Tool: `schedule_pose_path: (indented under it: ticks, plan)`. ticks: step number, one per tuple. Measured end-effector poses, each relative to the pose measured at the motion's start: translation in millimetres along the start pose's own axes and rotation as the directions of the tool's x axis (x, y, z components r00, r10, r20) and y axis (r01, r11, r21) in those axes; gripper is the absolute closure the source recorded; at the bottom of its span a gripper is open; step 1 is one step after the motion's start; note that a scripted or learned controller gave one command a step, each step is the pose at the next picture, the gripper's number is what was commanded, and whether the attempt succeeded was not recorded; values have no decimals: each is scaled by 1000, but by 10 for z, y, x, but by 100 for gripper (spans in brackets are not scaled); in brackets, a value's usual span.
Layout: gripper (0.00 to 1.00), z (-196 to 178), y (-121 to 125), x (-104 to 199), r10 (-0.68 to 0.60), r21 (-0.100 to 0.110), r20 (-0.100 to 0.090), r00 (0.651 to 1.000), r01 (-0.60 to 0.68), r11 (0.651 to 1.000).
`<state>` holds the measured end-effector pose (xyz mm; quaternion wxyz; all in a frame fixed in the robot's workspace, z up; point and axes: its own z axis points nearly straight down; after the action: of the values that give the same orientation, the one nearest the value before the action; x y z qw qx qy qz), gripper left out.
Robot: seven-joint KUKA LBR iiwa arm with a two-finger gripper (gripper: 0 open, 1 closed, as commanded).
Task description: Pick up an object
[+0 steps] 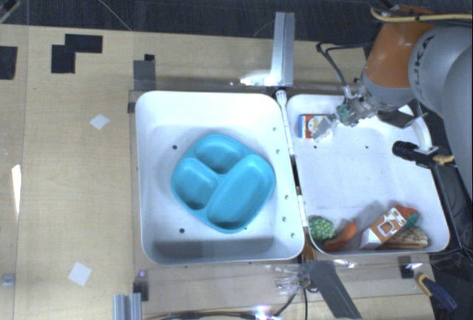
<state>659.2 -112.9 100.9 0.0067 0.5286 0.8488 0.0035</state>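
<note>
The arm's end effector (347,111) hovers over the right white bin's (369,171) far-left corner beside a small red-and-white carton (314,125), likely its target; its grip I cannot tell.

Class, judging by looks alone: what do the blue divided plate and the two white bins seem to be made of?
Blue divided plate: probably moulded plastic, with a smooth, slightly glossy finish; its colour is even and its compartment edges are rounded.
White bins: likely plastic, perhaps coated metal; smooth, uniform white with rounded corners and soft sheen.
</note>
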Motion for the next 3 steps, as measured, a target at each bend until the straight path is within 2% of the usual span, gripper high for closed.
schedule_pose_path:
  ticks: [1,2,3]
  plan:
    - [0,123,91,69,-528,26,-24,849,528,849]
    - [0,123,100,81,-529,25,-25,848,529,848]
    - [0,129,60,94,-446,8,-21,895,447,895]
